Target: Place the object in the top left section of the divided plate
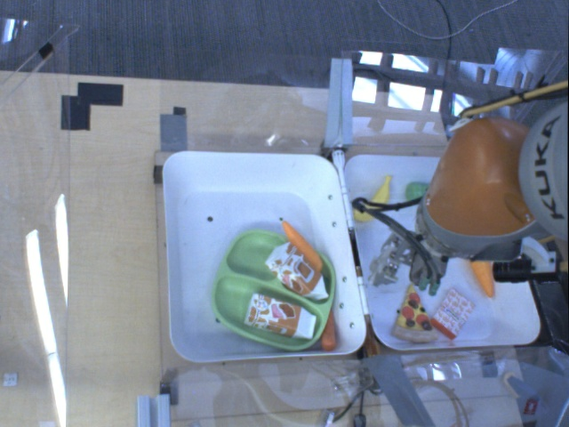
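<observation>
We hold the tool (402,269) over the right bin (524,327), pick step; its grip state we cannot tell. The pizza (413,314) lies at its 6 o'clock. Next: descend, grasp, carry to the plate (233,258).
</observation>
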